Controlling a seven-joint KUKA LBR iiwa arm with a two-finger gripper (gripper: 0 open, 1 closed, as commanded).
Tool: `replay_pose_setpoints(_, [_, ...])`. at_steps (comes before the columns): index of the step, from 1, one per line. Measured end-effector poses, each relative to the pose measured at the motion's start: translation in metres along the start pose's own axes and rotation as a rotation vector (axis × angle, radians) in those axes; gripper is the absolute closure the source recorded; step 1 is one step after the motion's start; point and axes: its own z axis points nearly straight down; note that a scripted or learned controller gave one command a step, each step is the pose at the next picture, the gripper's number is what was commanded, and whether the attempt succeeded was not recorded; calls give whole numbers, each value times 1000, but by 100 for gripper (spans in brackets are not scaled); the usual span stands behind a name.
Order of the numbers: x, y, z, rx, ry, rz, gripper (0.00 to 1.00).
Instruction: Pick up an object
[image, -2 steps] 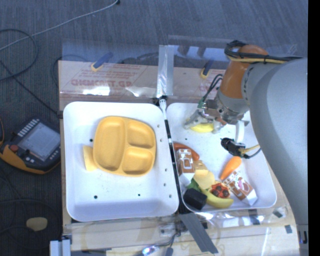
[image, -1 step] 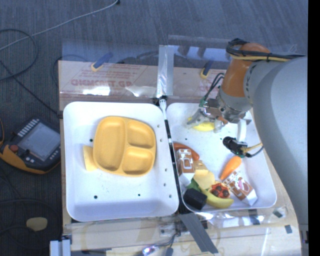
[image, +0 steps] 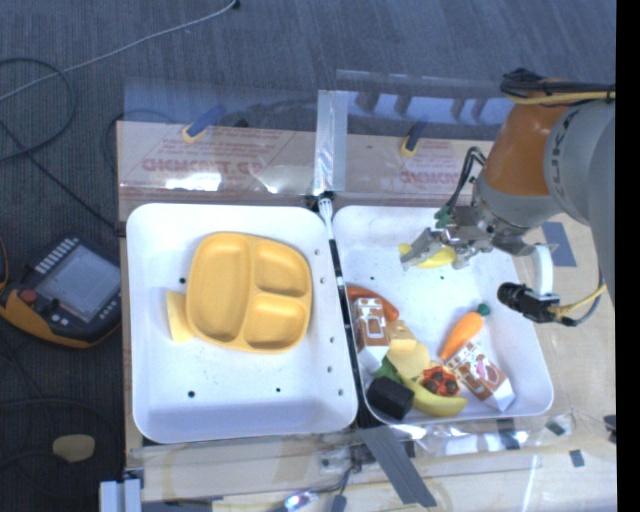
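Gripper (image: 437, 250) sits low over the upper part of the right bin (image: 520, 400), and you can see a yellow object (image: 436, 259) pinched between its fingers. Your arm (image: 545, 160) reaches in from the right. Lower in that bin lie a carrot (image: 463, 334), a banana (image: 437, 402) and a black ladle (image: 390, 397). Left bin (image: 150, 400) holds a yellow divided plate (image: 247, 291).

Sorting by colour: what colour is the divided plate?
Yellow divided plate, clearest in the camera view.
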Motion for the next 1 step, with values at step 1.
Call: replay_pose_setpoints(1, [69, 31, -36, -1, 3, -10, 100])
